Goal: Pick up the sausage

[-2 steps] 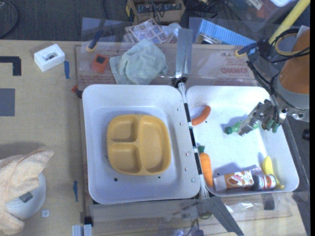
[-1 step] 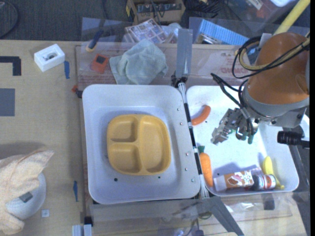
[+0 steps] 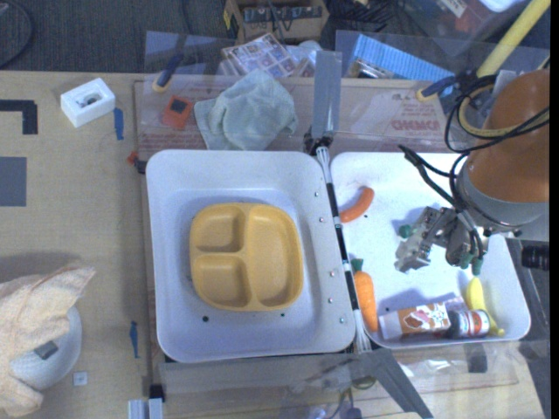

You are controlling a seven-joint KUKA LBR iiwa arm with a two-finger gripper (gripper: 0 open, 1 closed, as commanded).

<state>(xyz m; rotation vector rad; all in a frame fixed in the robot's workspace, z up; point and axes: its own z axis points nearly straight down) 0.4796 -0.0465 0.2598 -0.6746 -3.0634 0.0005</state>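
The sausage (image 3: 356, 204) lies curved in the right bin's (image 3: 515, 321) upper-left corner, close to the divider between the bins. The end effector (image 3: 417, 250) hangs over the middle of that bin, well apart from the sausage — whether it is spread or pressed together, I cannot tell. Along the bin's near edge sit a carrot (image 3: 365, 299), a bottle (image 3: 435, 321) and a banana (image 3: 477, 298). The left bin (image 3: 166, 234) holds a yellow divided plate (image 3: 247, 256).

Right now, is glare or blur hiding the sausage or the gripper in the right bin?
Camera view: the sausage shows sharp and unshaded against the right bin, whose white floor is bright but not washed out; the gripper is slightly soft, its fingers hard to separate, with a faint shadow beneath it.
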